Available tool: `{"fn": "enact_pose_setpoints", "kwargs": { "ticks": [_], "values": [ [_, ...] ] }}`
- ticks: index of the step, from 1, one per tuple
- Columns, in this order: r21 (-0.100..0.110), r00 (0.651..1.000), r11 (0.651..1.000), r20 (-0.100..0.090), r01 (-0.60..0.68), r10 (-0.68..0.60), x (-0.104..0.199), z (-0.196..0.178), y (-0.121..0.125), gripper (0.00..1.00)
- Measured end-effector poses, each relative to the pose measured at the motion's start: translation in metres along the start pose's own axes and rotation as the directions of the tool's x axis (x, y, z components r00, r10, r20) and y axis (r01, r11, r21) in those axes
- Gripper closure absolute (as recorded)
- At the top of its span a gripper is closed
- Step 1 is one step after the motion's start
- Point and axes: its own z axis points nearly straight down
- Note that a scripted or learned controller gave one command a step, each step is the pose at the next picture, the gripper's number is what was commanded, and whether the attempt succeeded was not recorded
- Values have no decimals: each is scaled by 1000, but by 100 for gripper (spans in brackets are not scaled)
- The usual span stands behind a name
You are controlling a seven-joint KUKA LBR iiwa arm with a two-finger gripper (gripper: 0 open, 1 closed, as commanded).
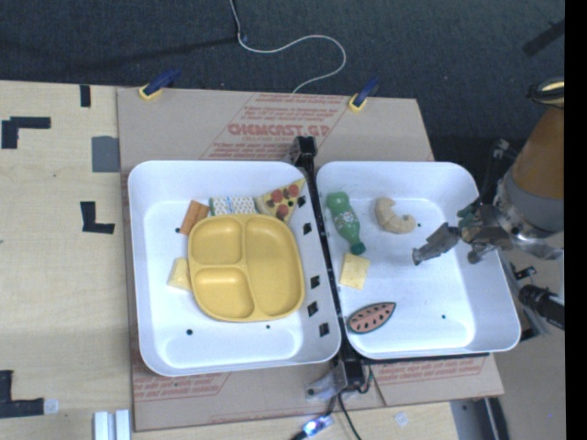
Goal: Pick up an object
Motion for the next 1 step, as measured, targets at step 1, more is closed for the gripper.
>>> {"fn": "enact_pose_setpoints", "kwargs": {
  "ticks": [1],
  "values": [
    [5,1000,1000,-1,0,0,7,51,-9,0]
  ]
}}
